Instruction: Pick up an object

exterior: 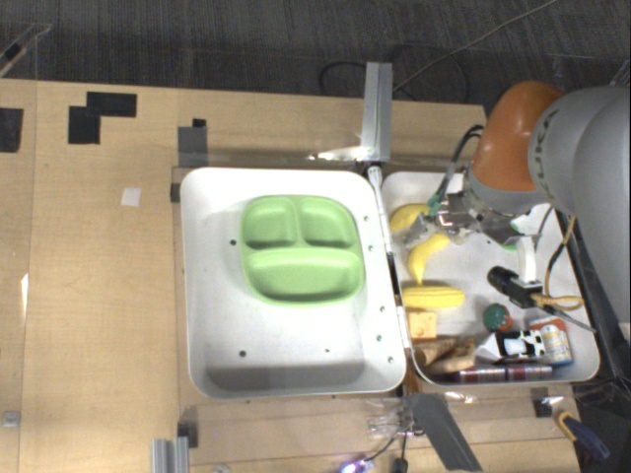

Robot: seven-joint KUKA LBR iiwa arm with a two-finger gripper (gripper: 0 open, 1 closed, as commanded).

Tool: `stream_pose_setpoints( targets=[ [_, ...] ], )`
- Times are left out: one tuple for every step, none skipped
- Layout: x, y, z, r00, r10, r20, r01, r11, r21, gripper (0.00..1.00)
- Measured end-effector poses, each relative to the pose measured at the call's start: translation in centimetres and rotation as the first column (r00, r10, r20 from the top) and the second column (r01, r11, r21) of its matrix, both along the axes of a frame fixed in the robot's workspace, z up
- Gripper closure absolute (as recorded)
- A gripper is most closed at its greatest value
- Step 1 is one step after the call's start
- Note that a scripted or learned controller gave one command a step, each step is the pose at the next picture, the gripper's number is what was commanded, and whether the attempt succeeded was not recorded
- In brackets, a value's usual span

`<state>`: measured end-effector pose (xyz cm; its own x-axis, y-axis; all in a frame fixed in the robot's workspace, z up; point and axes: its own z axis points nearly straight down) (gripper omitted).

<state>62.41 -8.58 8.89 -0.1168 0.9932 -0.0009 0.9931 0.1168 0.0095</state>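
Left bin point(197, 294): holds a green divided plate point(301, 247), well apart from the work.
Shared wall point(386, 254): two bananas lie just beside it, so there is little side room; come down from above.
Task's thing: probably the curved banana point(426, 254), far-left in the right bin point(473, 264).
Gripper point(441, 217): low over the bananas; spread or pressed together, I cannot tell.
Doing it well: straddle the banana's narrow width, then lift straight.
Near edge: a green ball point(495, 315) and clutter; bare floor lies mid-bin.
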Motion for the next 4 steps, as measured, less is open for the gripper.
stream_pose_setpoints(
  targets=[
    [0.3, 0.3, 1.3, 1.0, 0.002, 0.009, -0.002, 1.0, 0.002, 1.0],
    [0.3, 0.3, 1.3, 1.0, 0.002, 0.009, -0.002, 1.0, 0.002, 0.0],
    [0.5, 0.4, 2.5, 1.0, 0.002, 0.015, -0.002, 1.0, 0.003, 1.0],
    [0.5, 0.4, 2.5, 1.0, 0.002, 0.015, -0.002, 1.0, 0.003, 0.0]
  ],
)
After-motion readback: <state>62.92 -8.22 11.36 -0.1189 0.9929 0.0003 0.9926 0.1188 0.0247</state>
